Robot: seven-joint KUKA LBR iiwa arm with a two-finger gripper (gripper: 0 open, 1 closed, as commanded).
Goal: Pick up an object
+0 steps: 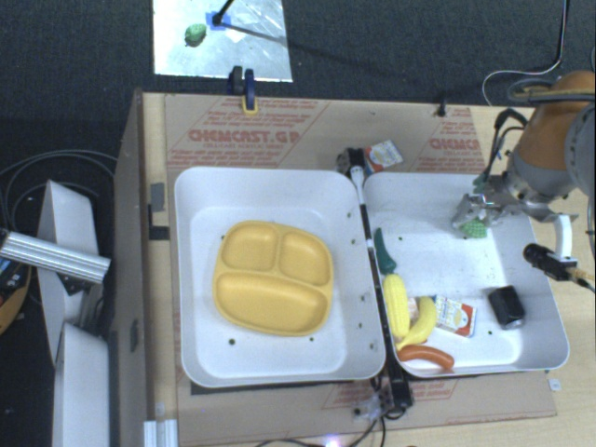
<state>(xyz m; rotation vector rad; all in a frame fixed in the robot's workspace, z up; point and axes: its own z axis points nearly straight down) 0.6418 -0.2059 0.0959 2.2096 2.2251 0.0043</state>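
Note:
The right bin (521,347) holds several objects. A yellow corn cob (396,304) and a banana (425,322) lie by the divider, with an orange-red sausage (427,358) at the front rim. Next to the banana is a small white and red carton (455,316), and a black block (507,305) sits further right. A dark green piece (381,250) leans on the divider. My gripper (471,216) hangs low over the bin's back right part, directly above a small light green object (476,230) that it partly hides. I cannot see whether that object sits between the fingers.
The left bin (200,277) contains a yellow divided plate (274,276). A small packet (383,155) lies on the cardboard behind the bins. The arm's grey body and orange band (549,138) fill the right edge, above a black and white fitting (551,254).

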